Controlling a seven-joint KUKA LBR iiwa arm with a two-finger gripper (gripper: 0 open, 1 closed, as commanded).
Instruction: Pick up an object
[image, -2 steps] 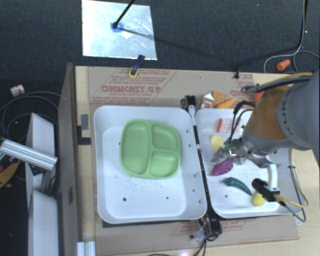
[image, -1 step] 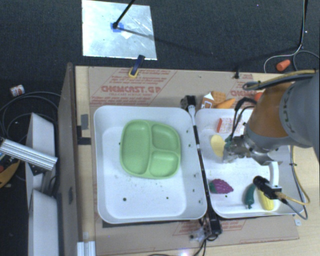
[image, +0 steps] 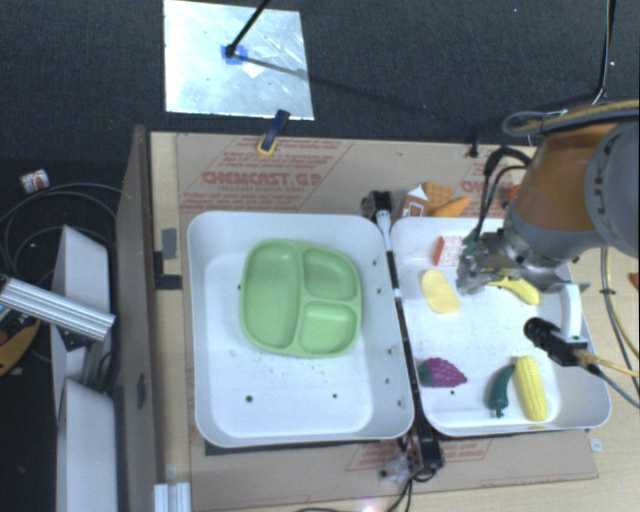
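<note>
Hovering low over the right bin (image: 590, 405), the gripper (image: 478, 270) sits just beside a pale yellow lemon-like toy (image: 440, 292), and I cannot tell if it grasps anything or how wide it stands. Near it lie a banana (image: 518, 290) and an orange piece (image: 439, 250); the corn (image: 531, 387) and purple grapes (image: 442, 373) lie further away. I think it should centre over one toy before closing, away from the bin wall.

Dark carpet floor (image: 80, 70); brown cardboard-topped bench (image: 300, 170).
</note>
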